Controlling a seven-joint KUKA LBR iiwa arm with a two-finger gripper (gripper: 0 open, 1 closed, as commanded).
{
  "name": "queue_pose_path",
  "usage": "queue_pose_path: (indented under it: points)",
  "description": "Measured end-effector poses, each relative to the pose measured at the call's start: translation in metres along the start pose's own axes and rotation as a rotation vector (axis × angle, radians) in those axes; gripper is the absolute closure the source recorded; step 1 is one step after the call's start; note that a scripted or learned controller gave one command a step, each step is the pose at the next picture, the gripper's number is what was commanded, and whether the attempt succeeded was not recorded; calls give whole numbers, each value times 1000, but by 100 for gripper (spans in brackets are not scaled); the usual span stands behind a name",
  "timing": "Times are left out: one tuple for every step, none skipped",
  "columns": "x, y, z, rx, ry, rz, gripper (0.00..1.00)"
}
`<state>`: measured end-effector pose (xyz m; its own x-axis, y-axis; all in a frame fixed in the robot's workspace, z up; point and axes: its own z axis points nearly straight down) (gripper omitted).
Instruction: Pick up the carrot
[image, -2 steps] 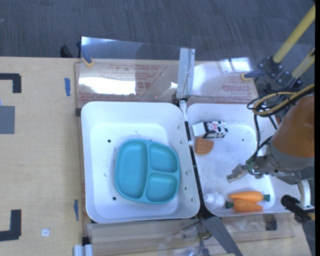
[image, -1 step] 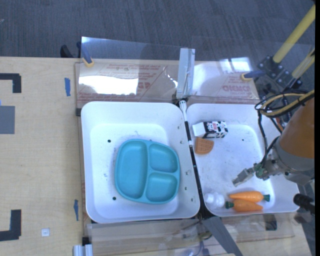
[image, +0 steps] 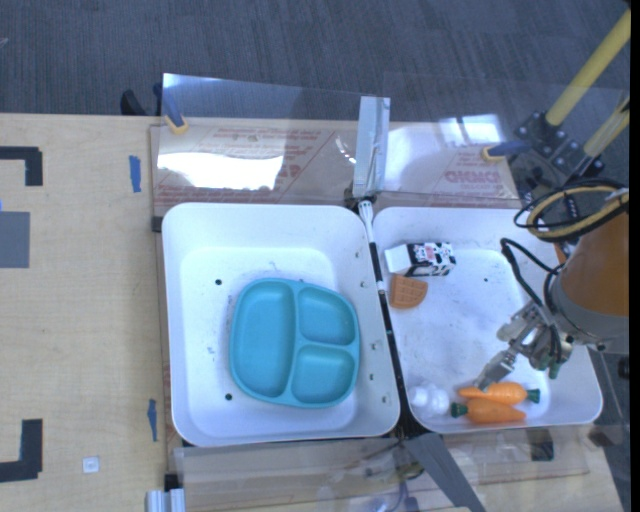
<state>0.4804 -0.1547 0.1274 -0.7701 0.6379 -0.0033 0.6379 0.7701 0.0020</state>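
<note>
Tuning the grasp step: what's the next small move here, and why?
Probably a short descent straight onto the carrot. The end effector sits just above it in the right bin, near the front wall, and nothing shows between its fingers yet.

You look down at a slant from one fixed camera above the surface (image: 70, 300), both white bins (image: 190, 240) framed whole, the arm (image: 600, 270) entering from the right.

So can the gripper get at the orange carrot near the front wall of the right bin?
Probably yes: the gripper hovers right over the orange carrot, nothing covering it. The right bin's front wall sits close, which may crowd the fingers.
</note>
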Motion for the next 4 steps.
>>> queue_pose_path:
  points:
    - [-4, -4, 41, -1, 2, 237, 0]
    - [-6, -3, 29, -5, -6, 239, 100]
    - [-6, -3, 29, -5, -5, 239, 0]
    - [11, 15, 40, -1, -3, -86, 0]
